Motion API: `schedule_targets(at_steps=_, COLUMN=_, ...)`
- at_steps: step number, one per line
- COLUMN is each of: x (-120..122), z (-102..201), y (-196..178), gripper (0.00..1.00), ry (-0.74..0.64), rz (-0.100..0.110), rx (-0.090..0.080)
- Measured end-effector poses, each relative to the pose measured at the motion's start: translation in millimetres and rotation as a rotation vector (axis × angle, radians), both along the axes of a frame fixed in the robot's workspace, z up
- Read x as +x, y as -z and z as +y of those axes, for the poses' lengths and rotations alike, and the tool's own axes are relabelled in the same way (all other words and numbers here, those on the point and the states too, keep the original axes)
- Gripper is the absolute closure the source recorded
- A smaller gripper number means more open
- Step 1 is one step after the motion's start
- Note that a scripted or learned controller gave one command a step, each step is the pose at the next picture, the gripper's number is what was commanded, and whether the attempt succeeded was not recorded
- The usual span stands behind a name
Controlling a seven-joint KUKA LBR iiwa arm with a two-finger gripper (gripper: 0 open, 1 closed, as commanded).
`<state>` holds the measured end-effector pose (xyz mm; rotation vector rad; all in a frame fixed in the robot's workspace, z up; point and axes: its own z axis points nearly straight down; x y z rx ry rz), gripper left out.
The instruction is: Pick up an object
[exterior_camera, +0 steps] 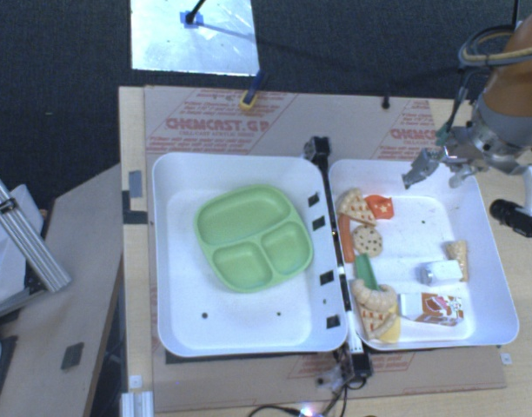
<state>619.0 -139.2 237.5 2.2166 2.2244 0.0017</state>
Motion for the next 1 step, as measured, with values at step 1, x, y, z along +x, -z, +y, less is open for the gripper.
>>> schedule_targets(at_steps=1, x=-6.1, z=-1.4, y=43.8, gripper=0.00, ry=0.002, rz=0.003, rx=0.000)
